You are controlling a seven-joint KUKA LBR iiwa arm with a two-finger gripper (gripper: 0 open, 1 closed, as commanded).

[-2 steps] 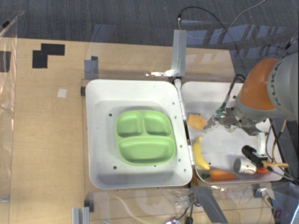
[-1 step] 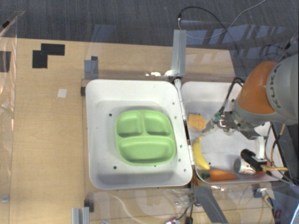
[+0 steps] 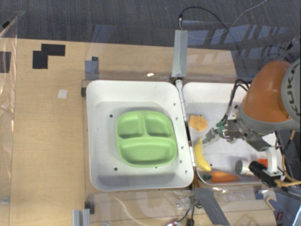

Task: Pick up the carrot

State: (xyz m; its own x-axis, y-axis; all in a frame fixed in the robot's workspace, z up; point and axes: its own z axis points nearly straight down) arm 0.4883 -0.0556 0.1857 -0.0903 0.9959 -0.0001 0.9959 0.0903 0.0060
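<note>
Orange carrot (image 3: 224,176) is seen ungrasped at 6 o'clock of the hand (image 3: 211,136); finger state cannot be told; descent is judged next.

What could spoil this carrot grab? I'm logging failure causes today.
The carrot lies against the right bin's near wall, leaving little room for a finger there. The banana lies right beside its tip and could get bumped or grabbed instead. The gripper hangs nearer the banana than the carrot.
</note>
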